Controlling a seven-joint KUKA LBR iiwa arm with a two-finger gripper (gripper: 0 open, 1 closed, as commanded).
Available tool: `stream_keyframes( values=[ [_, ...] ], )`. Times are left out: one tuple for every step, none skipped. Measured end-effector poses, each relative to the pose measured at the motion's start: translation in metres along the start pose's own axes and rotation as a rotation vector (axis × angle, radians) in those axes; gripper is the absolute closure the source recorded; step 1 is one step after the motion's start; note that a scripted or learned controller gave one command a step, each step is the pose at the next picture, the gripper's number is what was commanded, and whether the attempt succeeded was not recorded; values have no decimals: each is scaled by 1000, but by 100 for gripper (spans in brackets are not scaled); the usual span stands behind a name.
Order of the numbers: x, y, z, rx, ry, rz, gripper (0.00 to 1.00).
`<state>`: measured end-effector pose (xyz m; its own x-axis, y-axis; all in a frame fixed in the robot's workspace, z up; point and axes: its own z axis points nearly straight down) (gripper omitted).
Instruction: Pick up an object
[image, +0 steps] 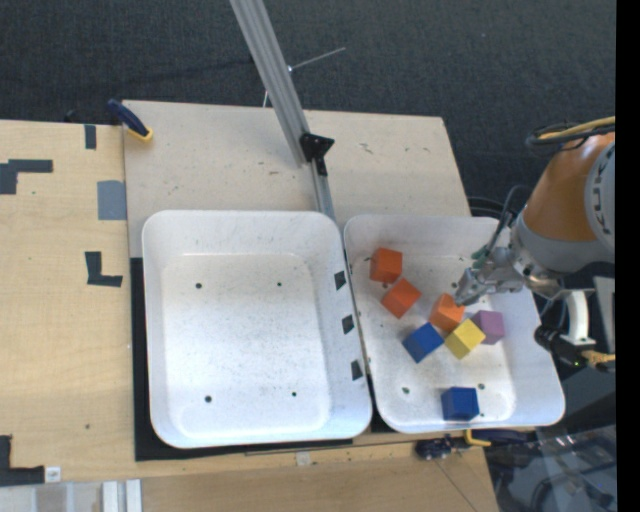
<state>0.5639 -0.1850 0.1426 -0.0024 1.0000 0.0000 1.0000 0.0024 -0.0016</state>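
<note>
Wooden bench (230, 170), two white bins | right bin (520, 400): orange, blue, yellow, purple cubes | gripper (472, 290) low over, perhaps touching, orange cube (447, 313) mid-bin | grip state: cannot tell | left bin (160, 300)

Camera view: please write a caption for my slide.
Gripper poised over an orange cube among colored cubes in the right bin.

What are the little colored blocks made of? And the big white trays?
The blocks, like the orange block and the blue block, look like painted wood or maybe foam: flat matte color, no shine, crisp edges. I can't tell which. The right bin and left bin look like molded plastic: smooth white walls with rounded corners and a slight sheen.
</note>
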Motion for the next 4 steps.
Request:
stream_keyframes(
  values=[
    [-1, -1, -63, -7, -2, 1, 100],
    [-4, -1, -127, -8, -3, 1, 100],
    [-4, 0, -152, -4, -1, 1, 100],
    [43, 22, -151, -2, 1, -3, 100]
  ],
)
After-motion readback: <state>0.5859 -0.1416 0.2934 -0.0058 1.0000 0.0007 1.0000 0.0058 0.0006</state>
